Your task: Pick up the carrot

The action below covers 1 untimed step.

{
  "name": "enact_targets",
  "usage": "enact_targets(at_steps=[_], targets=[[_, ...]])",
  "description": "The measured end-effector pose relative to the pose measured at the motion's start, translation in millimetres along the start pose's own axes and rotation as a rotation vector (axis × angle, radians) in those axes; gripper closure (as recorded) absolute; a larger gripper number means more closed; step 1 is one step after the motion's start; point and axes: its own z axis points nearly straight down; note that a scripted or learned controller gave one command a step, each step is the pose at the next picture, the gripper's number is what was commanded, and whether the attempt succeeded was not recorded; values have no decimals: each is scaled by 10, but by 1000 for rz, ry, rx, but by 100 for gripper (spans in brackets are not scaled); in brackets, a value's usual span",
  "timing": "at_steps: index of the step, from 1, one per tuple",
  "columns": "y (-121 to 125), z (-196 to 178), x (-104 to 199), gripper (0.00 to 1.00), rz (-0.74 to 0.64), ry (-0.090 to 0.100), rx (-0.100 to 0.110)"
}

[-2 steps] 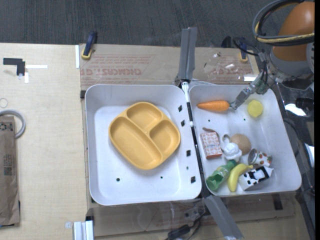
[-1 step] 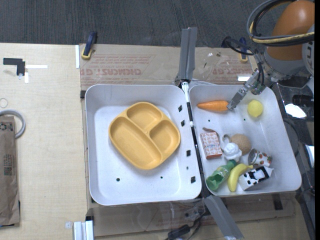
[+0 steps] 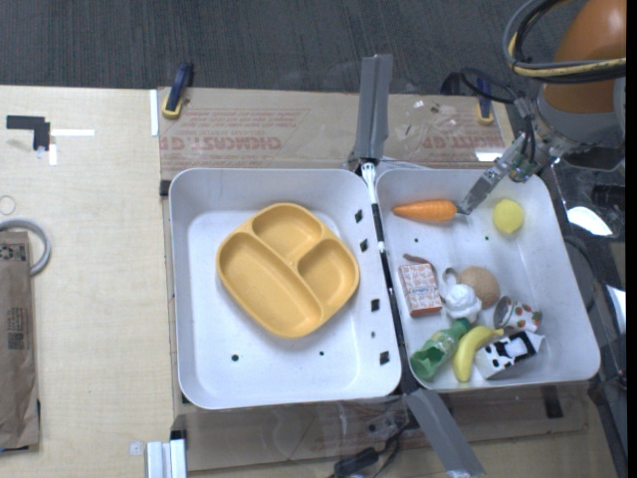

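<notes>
The orange carrot (image 3: pixel 425 210) lies on its side near the back of the right bin (image 3: pixel 557 267), close to the divider between the bins. My gripper (image 3: pixel 468 202) reaches down from the upper right. Its tip is at the carrot's right end, touching it or nearly so. The carrot rests on the bin floor and is not lifted.
A yellow ball (image 3: pixel 509 216) sits just right of the gripper tip. Toward the front of the right bin lie a small red-brown box (image 3: pixel 419 287), a brown ball (image 3: pixel 482 285), a white item (image 3: pixel 461 300), a banana (image 3: pixel 471 352) and a green item (image 3: pixel 436 352). The left bin (image 3: pixel 199 347) holds a yellow divided plate (image 3: pixel 289 267).
</notes>
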Motion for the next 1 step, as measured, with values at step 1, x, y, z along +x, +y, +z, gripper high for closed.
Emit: enact_targets(at_steps=[1], targets=[[21, 93, 25, 0, -66, 2, 2]])
